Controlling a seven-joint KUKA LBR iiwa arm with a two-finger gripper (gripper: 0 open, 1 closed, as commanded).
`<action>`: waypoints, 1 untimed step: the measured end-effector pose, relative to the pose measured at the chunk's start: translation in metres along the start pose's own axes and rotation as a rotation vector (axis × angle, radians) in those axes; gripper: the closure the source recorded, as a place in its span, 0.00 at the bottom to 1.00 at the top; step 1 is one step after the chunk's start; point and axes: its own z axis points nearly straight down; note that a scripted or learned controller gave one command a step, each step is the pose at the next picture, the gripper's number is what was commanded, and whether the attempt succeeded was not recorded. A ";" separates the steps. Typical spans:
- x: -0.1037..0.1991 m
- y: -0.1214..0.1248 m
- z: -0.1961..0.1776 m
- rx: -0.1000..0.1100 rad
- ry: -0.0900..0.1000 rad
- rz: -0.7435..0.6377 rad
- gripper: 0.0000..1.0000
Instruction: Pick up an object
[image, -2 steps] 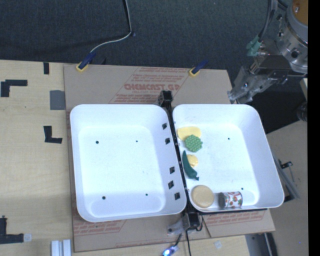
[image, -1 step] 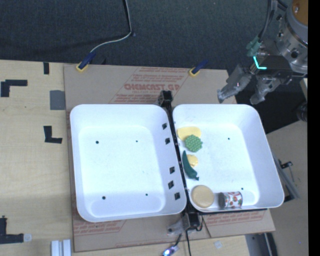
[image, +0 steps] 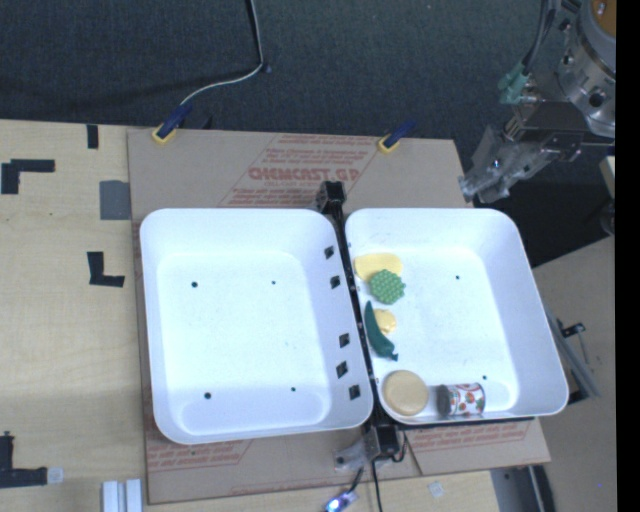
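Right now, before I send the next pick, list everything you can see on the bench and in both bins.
Left bin: 1, white, left half of the bench.
Right bin: 1, white, beside the left bin.
Yellow piece: 1, yellow, right bin, by its left wall.
Green studded ball: 1, green, just below the yellow piece, touching it.
Dark green strip: 1, dark green, right bin, along the left wall.
Small yellow piece: 1, yellow, beside the strip.
Round disc: 1, tan, right bin's near left corner.
Small can: 1, red and white label, lying beside the disc.
Cardboard sheet: 1, brown, under both bins.
Clamps: 2, yellow and blue, cardboard's far edge.
End effector: 1, grey, above the right bin's far right corner.
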 end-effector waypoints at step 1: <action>-0.033 -0.004 0.266 0.019 0.000 0.006 1.00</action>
